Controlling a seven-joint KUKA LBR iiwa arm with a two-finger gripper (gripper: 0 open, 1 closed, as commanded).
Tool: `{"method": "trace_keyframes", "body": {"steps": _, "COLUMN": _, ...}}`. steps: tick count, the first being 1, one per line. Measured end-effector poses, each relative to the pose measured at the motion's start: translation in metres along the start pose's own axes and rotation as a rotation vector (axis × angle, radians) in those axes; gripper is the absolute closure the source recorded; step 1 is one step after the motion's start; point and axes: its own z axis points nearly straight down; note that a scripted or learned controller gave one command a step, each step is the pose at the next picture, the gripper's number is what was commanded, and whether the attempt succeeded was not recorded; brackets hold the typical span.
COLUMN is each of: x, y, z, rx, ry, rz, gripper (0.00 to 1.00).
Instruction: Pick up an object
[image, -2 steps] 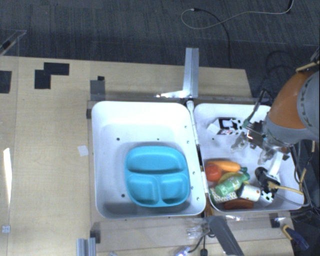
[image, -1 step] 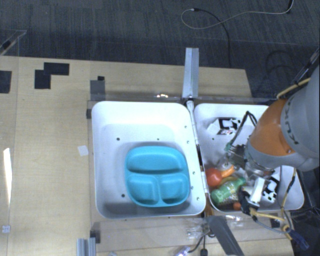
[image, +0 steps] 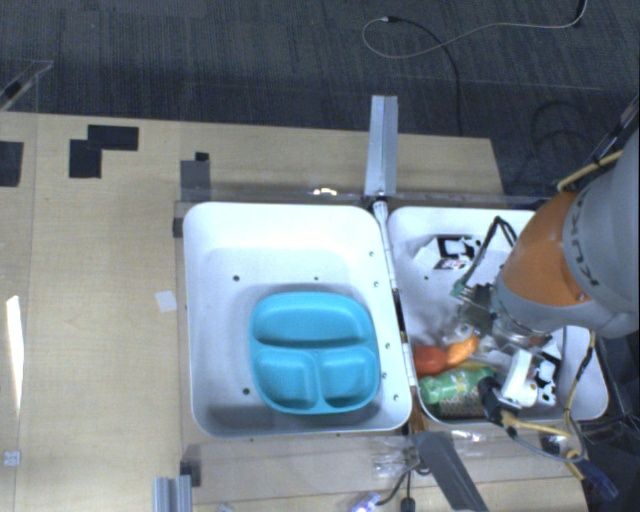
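While my arm hangs low over the right bin (image: 420, 232), I see an orange carrot toy (image: 442, 355) and a green packet (image: 455, 388) lying at that bin's front left corner, touching each other. My tool (image: 487, 325) sits just beside the carrot, and I cannot tell how it is set. I think the carrot is light, smooth and a bit slippery, so I would take it across its thick middle. A blue tray (image: 312, 352) rests in the left bin (image: 215, 300).

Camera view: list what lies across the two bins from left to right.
Left white bin → blue divided tray → right white bin → orange carrot-like item → grey arm with orange band.
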Motion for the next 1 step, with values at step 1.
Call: {"method": "trace_keyframes", "body": {"steps": 1, "x": 0.0452, "y": 0.0034, "z": -0.082, "rx": 0.01, "ry": -0.006, "rz": -0.146, "gripper": 1.0}}
